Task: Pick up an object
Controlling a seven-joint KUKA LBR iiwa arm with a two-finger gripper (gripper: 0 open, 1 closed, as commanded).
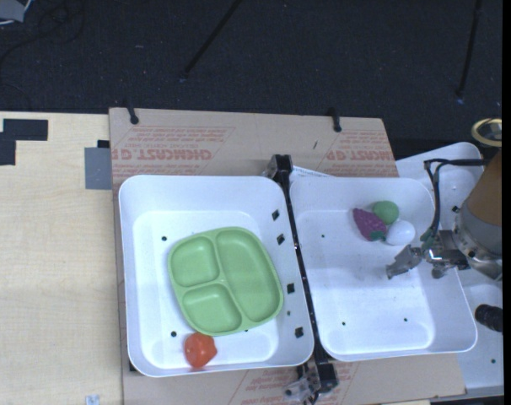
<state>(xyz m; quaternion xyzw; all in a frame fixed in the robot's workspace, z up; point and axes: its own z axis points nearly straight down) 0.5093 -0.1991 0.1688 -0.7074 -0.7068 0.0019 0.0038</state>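
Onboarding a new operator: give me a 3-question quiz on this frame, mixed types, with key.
1. True or false: the green tray lies in the right bin.
2. Which sits at the left bin's near edge? A) white ball B) orange item C) purple item
3. Fill in: the gripper is over the ___ bin.

Key: 1 false; 2 B; 3 right.

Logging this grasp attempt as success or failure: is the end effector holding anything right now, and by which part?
Nothing is held. The end effector sits in the right bin, just below the white ball, with nothing between its fingers.
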